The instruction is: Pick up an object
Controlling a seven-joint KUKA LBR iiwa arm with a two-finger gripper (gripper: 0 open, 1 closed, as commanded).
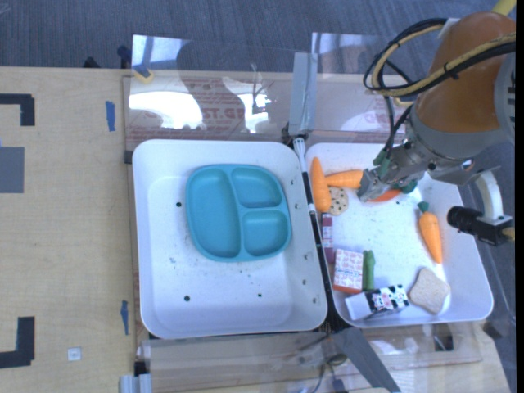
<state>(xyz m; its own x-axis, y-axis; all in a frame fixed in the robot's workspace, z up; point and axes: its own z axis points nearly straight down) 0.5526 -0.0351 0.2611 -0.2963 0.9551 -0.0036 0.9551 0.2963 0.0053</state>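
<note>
Camera view, looking down at a slant: two shallow white bins side by side on a wooden bench. The left bin [155, 244] holds a blue divided plate [237, 211], lying flat near its middle. The right bin [475, 289] holds the small items: a carrot [319, 185] along the left wall, a second carrot [344, 178] lying crosswise beside it, a round cookie [338, 202] just below these, a third carrot [431, 232] toward the right side, a red-and-white packet [348, 268], a dark green pickle-like piece [369, 270] just beside the packet, a black-and-white carton [385, 300] near the front wall, and a slice of bread [428, 291] in the front right corner. The grey arm with its orange band [467, 72] enters from the right, partly cut off by the frame edge. The gripper [378, 188] is low in the back part of the right bin, over a reddish-orange object [391, 195] that it mostly hides. Whether the claw is wide, narrow or holding anything cannot be told.
</note>
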